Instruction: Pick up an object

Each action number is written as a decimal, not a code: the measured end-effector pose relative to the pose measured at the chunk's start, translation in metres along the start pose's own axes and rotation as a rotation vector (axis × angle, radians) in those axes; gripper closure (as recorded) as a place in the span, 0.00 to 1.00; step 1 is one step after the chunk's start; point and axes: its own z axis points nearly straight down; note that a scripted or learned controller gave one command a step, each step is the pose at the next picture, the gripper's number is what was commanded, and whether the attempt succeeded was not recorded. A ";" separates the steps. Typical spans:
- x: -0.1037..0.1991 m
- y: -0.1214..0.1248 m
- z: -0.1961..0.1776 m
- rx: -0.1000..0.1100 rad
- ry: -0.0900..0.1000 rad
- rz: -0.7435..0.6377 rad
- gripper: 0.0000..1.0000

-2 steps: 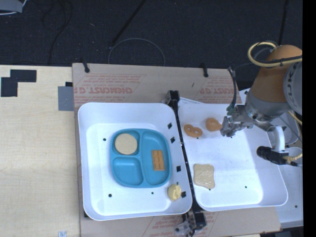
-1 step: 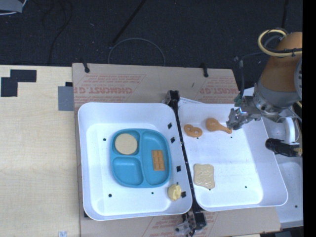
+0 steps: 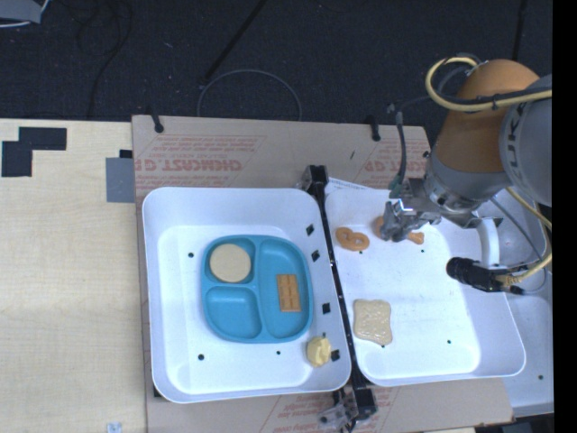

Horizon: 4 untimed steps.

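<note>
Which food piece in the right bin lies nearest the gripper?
The small orange piece right beside the gripper; the pretzel lies further left, the bread slice well below.

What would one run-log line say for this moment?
gripper: low in right white bin | nearest: orange pretzel-shaped piece | grasp: unconfirmed

Blue tray [image 3: 236, 318], tan round cracker [image 3: 229, 262], orange pretzel [image 3: 352, 238], yellow lump [image 3: 318, 351], white bins [image 3: 171, 242]

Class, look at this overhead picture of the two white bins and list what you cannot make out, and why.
- Two-finger gripper, camera view: too small and dark against the wrist to tell open from shut.
- Small orange piece beside it: partly covered by the gripper, shape unclear.
- Grey arm with orange band: cut off by the right edge.
</note>
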 end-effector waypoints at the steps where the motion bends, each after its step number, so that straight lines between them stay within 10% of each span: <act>1: 0.049 -0.002 0.007 0.001 -0.002 0.002 1.00; 4: 0.189 -0.006 0.009 0.000 -0.003 0.001 1.00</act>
